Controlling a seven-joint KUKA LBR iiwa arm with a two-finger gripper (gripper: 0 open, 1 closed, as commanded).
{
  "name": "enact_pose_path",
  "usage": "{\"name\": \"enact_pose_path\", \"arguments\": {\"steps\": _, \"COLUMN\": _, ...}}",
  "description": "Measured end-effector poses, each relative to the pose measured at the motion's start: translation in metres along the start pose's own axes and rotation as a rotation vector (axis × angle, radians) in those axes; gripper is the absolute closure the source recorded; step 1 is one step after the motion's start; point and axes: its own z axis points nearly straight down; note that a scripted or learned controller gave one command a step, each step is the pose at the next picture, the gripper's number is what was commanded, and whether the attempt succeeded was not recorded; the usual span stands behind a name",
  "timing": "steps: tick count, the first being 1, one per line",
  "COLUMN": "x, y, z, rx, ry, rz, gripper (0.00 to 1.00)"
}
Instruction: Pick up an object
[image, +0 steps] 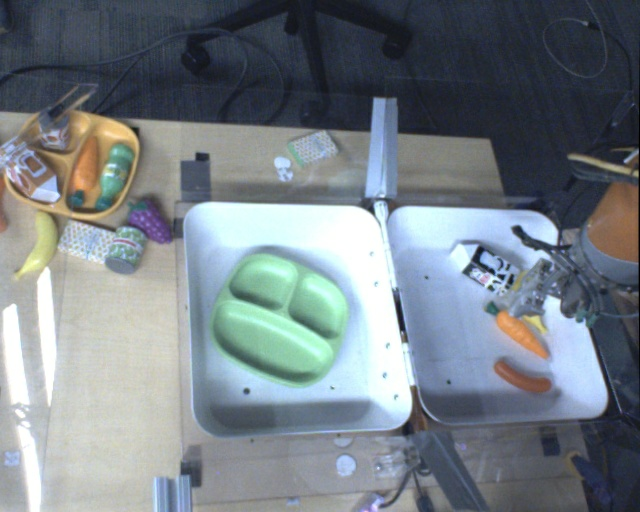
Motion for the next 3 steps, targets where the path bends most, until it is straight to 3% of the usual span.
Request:
{"name": "enact_pose_path", "arguments": {"steps": 1, "x": 0.0, "y": 0.0, "z": 0.0, "rx": 0.0, "ry": 0.0, "rz": 0.0, "gripper": 0.0}}
{"name": "enact_pose_path", "arguments": {"steps": 2, "x": 0.034, "y": -0.02, "z": 0.047, "rx": 0.008, "ry": 0.034, "rz": -0.248, "gripper": 0.0}}
{"name": "enact_pose_path", "arguments": {"steps": 3, "x": 0.029, "y": -0.018, "z": 0.033, "rx": 0.007, "ry": 0.022, "rz": -0.247, "gripper": 1.0}}
